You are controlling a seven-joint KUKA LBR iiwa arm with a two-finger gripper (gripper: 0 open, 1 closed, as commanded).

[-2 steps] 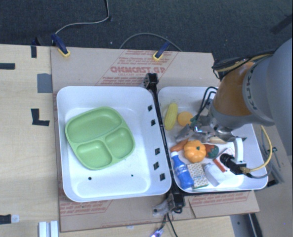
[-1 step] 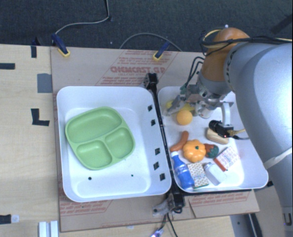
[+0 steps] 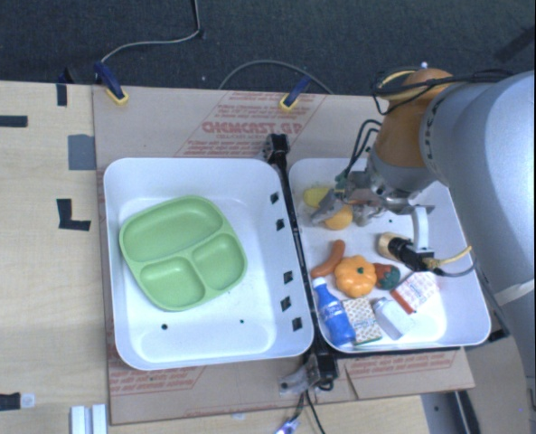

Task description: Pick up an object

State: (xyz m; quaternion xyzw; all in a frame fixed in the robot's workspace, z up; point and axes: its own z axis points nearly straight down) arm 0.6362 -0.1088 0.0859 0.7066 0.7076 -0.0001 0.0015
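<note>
My gripper point(image 3: 333, 204) is low in the far left part of the right bin point(image 3: 462, 333), with the grey arm and its orange band reaching in from the right. Right at it lie a pale yellow piece point(image 3: 315, 194) and a yellow-orange piece point(image 3: 339, 219); whether either is held is hidden. Nearer the front lie an orange carrot-like piece point(image 3: 328, 259), an orange pumpkin point(image 3: 356, 277), a blue bottle point(image 3: 332, 313), a checkered packet point(image 3: 363, 321) and a white and red box point(image 3: 418, 291).
The left bin point(image 3: 132, 333) holds a green divided plate point(image 3: 183, 252). A black divider point(image 3: 290, 233) with clips runs between the bins. Cardboard lies under both bins, and cables run across the dark floor behind.
</note>
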